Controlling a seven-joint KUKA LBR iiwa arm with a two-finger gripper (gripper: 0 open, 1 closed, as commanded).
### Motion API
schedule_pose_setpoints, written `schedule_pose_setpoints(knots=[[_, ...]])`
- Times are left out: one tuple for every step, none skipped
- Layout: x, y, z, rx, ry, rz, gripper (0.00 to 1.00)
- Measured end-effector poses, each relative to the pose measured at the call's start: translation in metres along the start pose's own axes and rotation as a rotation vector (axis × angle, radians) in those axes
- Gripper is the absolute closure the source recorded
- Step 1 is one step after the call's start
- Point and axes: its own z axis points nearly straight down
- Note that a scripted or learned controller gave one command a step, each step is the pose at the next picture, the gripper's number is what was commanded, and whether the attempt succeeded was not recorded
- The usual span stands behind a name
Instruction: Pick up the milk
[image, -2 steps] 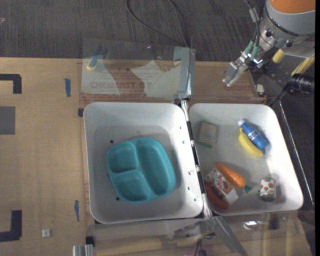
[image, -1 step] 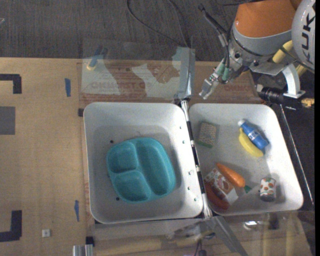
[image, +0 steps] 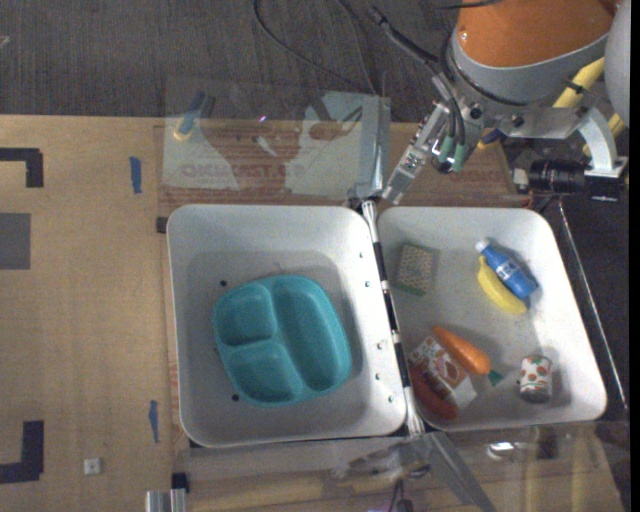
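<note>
arm is hanging above the far edge of the right bin | gripper is pointing down toward the divider, nothing between its fingers, grip state unclear | milk is lying at the near-left of that bin, touching the carrot | teal tray is sitting in the left bin

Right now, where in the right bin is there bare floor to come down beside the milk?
Bare floor lies mid-bin, between the green packet, the bottle and the carrot. The milk corner is crowded: carrot alongside, can to the right.
</note>
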Motion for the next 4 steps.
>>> schedule_pose_setpoints(knots=[[0.032, 0.031, -0.002, -0.001, 0.001, -0.408, 1.0], [0.052, 0.015, -0.03, -0.002, -0.001, -0.495, 1.0], [0.094, 0.004, 0.083, -0.001, 0.004, -0.782, 1.0], [0.06, 0.025, -0.03, -0.002, -0.002, -0.483, 1.0]])
